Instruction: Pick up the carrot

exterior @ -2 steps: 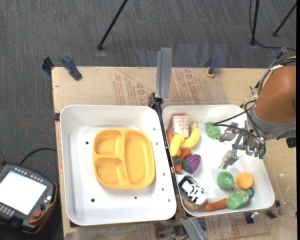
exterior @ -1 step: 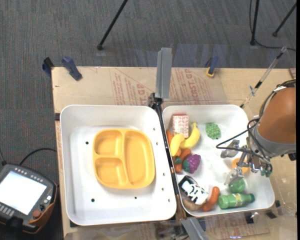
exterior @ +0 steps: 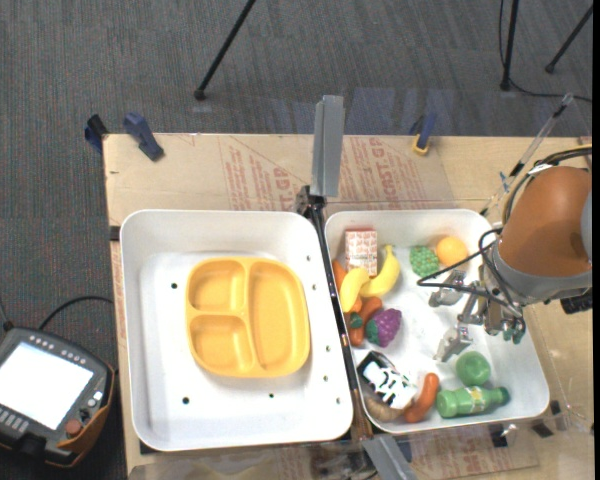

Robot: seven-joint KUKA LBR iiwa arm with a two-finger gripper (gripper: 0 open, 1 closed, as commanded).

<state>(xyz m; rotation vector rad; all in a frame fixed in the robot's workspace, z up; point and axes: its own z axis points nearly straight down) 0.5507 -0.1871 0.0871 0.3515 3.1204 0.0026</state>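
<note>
In the right bin (exterior: 520,363) we saw the tool (exterior: 458,346) hovering with nothing in it, how far apart its fingers stood we could not tell; the carrot (exterior: 363,317) lay well apart by the left wall, beside the bananas (exterior: 368,278); we judged the approach unfinished, calling for a leftward reach; the counter's (exterior: 250,173) red printing was unreadable.

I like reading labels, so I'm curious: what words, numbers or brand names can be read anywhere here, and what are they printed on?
Red printing on the cardboard sheet under the bins: upside down and too blurred to read.
Pink box in the right bin: pattern, no legible text.
Green bottle label: too small to read.
Handheld screen at lower left: blank glare, nothing legible.
</note>
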